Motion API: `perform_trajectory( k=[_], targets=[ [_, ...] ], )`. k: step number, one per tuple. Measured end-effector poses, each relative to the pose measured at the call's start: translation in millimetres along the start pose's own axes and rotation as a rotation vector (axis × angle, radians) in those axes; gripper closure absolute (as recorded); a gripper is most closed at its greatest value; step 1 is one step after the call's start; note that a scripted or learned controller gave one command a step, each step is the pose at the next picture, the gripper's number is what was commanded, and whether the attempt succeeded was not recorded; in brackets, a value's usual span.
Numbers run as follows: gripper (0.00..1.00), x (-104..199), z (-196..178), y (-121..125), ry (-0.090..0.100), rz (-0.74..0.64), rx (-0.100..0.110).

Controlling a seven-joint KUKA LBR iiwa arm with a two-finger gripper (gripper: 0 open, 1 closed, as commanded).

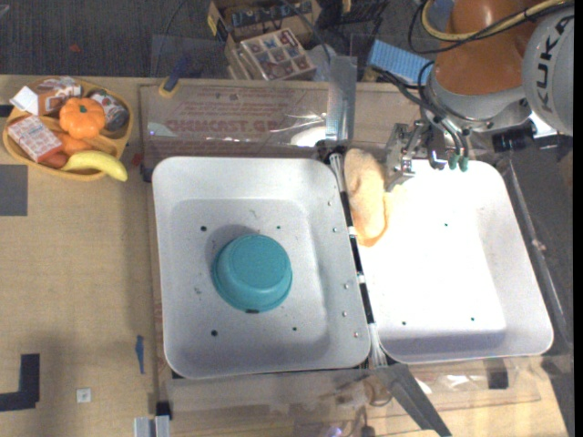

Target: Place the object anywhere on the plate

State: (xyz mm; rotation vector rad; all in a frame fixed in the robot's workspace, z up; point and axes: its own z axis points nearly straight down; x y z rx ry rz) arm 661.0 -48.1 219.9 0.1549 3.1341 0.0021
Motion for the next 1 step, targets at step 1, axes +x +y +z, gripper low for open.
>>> perform_trajectory(
  k=[1],
  targets=[
    [1.0, 17.0, 5.8, 51.6, 0.0, -0.098, 0.0]
  ],
)
